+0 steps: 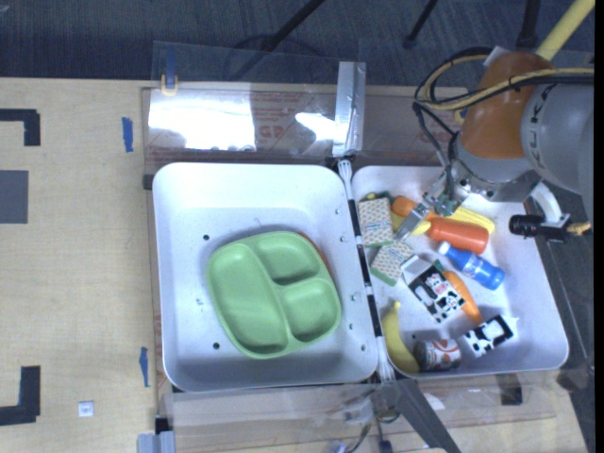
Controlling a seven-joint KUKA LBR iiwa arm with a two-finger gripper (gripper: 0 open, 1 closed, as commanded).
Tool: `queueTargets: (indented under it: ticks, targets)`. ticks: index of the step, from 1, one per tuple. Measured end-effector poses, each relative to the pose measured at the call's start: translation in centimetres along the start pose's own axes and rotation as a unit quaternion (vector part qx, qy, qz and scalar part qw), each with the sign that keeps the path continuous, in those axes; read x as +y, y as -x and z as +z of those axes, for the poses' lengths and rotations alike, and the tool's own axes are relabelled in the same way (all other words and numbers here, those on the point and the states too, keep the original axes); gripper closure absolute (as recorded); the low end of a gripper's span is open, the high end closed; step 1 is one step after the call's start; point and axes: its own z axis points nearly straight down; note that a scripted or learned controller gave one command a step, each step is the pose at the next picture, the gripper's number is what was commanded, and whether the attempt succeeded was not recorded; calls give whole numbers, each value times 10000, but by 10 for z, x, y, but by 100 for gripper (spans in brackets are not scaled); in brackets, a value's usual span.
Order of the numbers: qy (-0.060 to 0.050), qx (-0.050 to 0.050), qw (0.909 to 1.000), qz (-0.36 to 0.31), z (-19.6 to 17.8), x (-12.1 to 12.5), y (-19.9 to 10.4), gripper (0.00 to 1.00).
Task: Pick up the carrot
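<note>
The carrot (403,206) is a short orange piece with a green end, lying at the back left of the right bin (552,328). A checkered packet (377,220) partly covers it. My gripper (427,213) reaches down from the grey arm with the orange band (494,111). It sits just to the right of the carrot, low over the clutter and close to it. I cannot tell whether it touches the carrot.
Right of the gripper lie an orange-red cylinder (460,233), a yellow piece (475,219) and a blue bottle (475,268). Nearer the front are a slim orange stick (465,296), black-and-white boxes (429,283), a banana (398,340) and a can (440,352). The left bin holds a green divided plate (272,293).
</note>
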Motion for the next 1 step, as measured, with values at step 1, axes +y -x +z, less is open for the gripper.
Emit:
queueTargets:
  ticks: [1]
  targets:
    - [27, -12, 9994, -334, -46, 1, -3, 0]
